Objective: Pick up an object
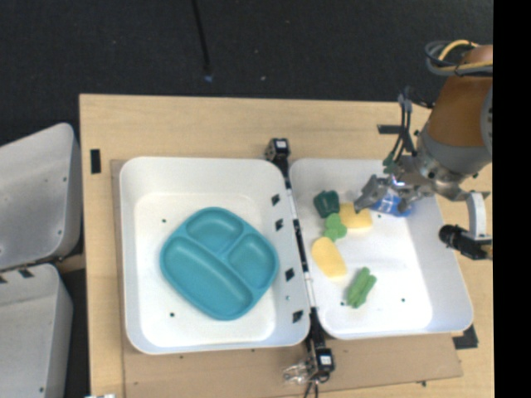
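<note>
Gripper-to-object offset
Gripper (375,196) finger state indeterminate; positioned just right of pale yellow piece (357,219), slightly above it.

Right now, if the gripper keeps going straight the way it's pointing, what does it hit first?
Probably the pale yellow piece just beyond the gripper, with the light green piece next; depth is hard to judge from above.
</note>
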Robot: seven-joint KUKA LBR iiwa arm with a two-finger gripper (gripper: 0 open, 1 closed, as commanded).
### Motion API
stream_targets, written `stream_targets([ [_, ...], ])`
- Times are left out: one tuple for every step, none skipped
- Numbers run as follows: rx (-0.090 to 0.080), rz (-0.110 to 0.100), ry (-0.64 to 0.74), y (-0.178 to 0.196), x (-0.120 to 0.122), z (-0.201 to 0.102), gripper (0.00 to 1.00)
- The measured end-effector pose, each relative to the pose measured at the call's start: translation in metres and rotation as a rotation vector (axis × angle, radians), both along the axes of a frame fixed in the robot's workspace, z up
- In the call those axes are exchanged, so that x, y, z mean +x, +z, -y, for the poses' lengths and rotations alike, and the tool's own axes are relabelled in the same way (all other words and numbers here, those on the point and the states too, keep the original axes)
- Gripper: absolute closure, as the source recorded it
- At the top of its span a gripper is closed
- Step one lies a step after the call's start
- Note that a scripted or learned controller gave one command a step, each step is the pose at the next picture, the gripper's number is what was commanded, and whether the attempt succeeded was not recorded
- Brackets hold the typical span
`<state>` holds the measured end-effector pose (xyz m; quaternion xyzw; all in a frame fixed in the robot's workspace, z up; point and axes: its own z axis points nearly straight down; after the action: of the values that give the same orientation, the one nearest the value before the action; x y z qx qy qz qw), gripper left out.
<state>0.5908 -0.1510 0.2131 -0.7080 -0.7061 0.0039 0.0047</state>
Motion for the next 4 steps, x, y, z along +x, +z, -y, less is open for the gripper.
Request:
stream_targets([
  [-0.002,0.013,0.003,0.008,0.003,0.000,0.00],
  [-0.003,0.008,0.001,-0.051,0.003,0.010,0.00],
  [-0.003,0.009,0.000,-0.112,-0.004,0.013,0.00],
  [-0.001,0.013,-0.003,-0.112,-0.003,0.013,0.00],
])
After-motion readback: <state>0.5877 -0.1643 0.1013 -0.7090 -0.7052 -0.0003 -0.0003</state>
